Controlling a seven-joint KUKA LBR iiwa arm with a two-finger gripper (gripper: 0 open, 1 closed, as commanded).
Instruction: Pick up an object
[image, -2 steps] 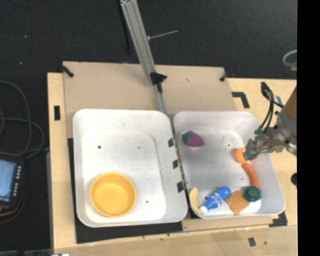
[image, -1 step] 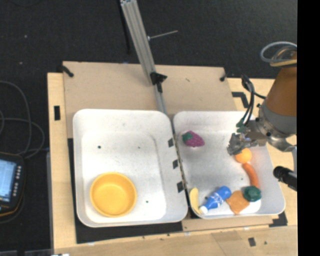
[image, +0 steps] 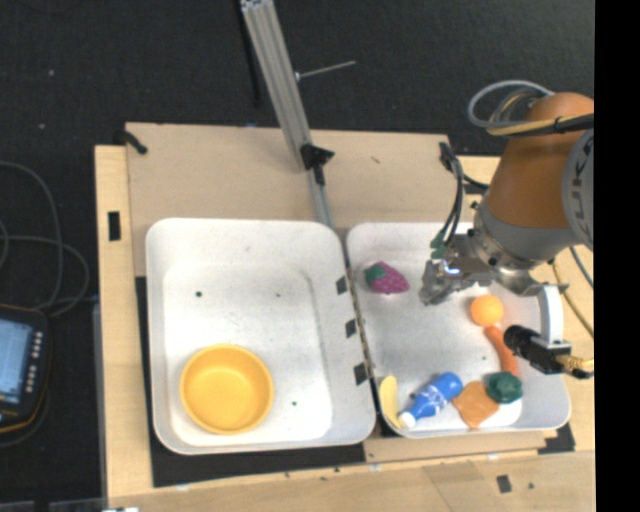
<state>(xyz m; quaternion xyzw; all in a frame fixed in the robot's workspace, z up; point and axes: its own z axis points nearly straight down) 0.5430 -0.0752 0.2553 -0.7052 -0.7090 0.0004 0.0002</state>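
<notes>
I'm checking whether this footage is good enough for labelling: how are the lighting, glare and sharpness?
Camera view: lighting is even and soft, with only faint shadows under the yellow bowl and toys; the white bins look bright but keep their speckles, so little glare; the image is slightly soft overall, and the gripper is blurry, its fingers hard to make out.

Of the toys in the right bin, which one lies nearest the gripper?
The orange ball, just right of and below the gripper. The purple grape bunch lies a little farther off on the other side; the remaining toys crowd the bin's near edge.
</notes>
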